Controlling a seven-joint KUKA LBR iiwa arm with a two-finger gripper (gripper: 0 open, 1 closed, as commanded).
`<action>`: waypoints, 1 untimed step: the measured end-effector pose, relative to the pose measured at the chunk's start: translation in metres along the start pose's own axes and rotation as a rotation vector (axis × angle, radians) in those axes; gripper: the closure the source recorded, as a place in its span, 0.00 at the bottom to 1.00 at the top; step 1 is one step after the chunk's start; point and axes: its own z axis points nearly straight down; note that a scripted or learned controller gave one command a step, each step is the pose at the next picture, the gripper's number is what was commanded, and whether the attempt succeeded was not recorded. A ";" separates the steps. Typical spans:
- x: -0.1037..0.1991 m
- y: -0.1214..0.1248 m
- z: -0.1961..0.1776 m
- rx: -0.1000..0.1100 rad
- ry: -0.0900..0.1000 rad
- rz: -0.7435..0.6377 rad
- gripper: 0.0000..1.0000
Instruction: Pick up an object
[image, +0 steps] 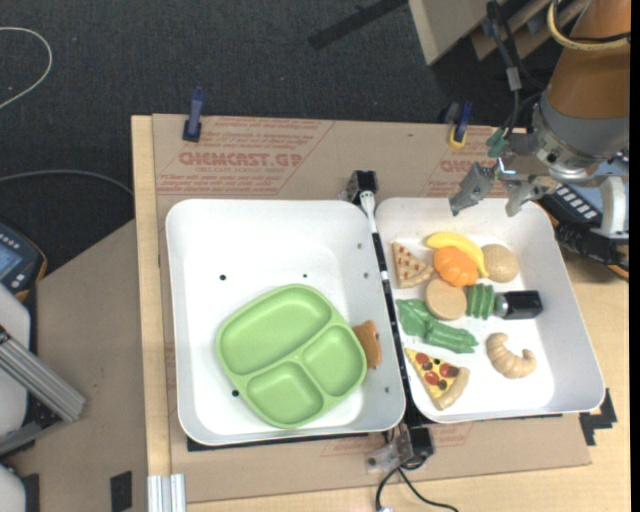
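The hand (492, 190) hangs spread and empty at the right bin's (575, 300) twelve o'clock rim. The croissant (511, 357) — at five o'clock, likely light, rigid plastic — offers a narrow middle to pinch.

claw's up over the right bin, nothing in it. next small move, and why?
Probably lower the claw toward the banana just below it. The claw hangs open above the far rim of the right bin with nothing between its fingers, and the banana and orange are the nearest toys; the croissant and pizza slice lie farther off.
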 end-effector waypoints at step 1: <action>-0.022 -0.035 0.103 0.012 0.001 0.004 0.00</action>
